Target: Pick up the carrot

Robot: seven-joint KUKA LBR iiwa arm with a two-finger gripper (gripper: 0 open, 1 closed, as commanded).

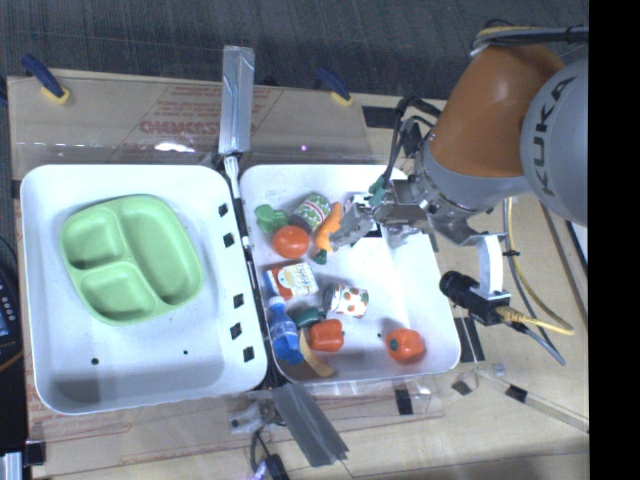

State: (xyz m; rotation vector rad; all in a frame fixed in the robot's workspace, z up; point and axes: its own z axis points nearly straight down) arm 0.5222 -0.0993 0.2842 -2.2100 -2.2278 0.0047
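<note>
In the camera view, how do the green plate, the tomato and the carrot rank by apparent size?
Largest: green plate.
The tomato and the carrot look alike in size, so I leave them unranked.

Glossy plastic carrot [329, 226]; smooth white plastic bins [140, 388]; matt green plate [130, 255].

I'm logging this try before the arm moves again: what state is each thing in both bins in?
carrot: lying in the right bin, right beside the gripper
tomato: resting left of the carrot
can: on its side
green plate: flat in the left bin
blue bottle: lying down at the divider
red pepper: apart, near the front
</note>
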